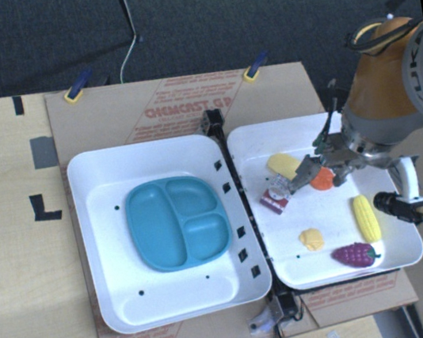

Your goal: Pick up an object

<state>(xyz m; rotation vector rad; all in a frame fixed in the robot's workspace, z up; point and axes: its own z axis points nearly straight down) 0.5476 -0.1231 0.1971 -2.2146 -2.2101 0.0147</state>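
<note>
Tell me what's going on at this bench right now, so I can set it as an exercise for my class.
A grey and orange robot arm reaches in from the right over the right bin, its gripper low beside a small clear and red packet. Toy foods lie around it: a yellow piece, an orange one, corn, grapes. The left bin holds a blue divided plate. Nothing is lifted yet.

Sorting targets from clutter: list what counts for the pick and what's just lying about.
For the pick: gripper; yellow block; orange ball; red-and-clear packet; corn cob; small yellow piece; purple grapes.
Lying about: blue divided plate; left bin.
</note>
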